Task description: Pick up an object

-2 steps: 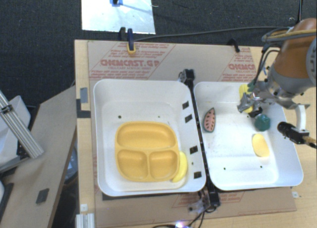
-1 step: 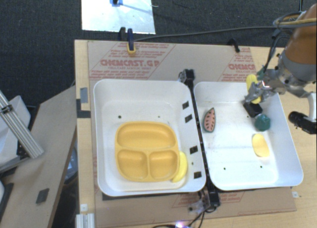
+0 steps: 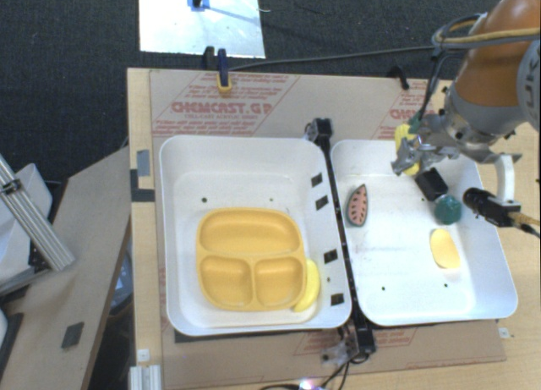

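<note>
Toys lie in the right bin [image 3: 482, 304], and any one of them could be the pick. A watermelon slice [image 3: 357, 205] sits by the left wall of that bin. A pale yellow piece [image 3: 445, 249] lies nearer the front, and a teal ball [image 3: 447, 209] rests just above it. A black block [image 3: 432, 184] is close to the ball. A small yellow thing [image 3: 404, 135] shows at the back of the bin, just beside the end effector [image 3: 409, 160]. The left bin [image 3: 182, 312] holds a yellow tray [image 3: 250, 258] with a banana [image 3: 308, 287] leaning on its right corner. The end effector hangs low over the back of the right bin, close to the black block and the small yellow thing. I cannot tell how it is set or whether it grips anything, because it is small and dark here. Things could go wrong from here. The ball is round, so I think it could roll away if bumped. The block, the ball and the small yellow thing crowd together, so a grab may knock one toy and miss the other.
</note>
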Available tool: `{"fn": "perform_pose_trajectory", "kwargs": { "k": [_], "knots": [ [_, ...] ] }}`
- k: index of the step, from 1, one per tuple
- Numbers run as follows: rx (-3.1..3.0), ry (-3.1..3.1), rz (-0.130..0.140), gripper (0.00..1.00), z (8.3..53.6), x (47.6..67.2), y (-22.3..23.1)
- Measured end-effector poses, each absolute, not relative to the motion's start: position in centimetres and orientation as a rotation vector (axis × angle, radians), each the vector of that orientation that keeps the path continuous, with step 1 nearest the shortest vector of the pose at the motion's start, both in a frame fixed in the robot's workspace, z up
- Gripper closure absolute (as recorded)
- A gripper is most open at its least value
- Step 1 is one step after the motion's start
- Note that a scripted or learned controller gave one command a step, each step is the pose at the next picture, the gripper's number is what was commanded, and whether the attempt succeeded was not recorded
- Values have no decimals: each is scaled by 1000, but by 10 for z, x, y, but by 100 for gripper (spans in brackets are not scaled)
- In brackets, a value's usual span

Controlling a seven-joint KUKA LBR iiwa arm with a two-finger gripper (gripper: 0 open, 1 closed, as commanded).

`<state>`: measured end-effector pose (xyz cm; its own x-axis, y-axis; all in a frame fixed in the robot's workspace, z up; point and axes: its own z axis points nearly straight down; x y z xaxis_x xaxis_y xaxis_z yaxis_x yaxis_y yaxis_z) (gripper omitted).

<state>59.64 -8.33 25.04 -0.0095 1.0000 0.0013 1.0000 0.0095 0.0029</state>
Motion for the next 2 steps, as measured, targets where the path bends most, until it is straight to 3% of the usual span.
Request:
{"fn": "perform_pose_trajectory", "kwargs": {
  "k": [2],
  "knots": [
    [2211, 2235, 4, 100, 243, 583, 32]
  ]
}}
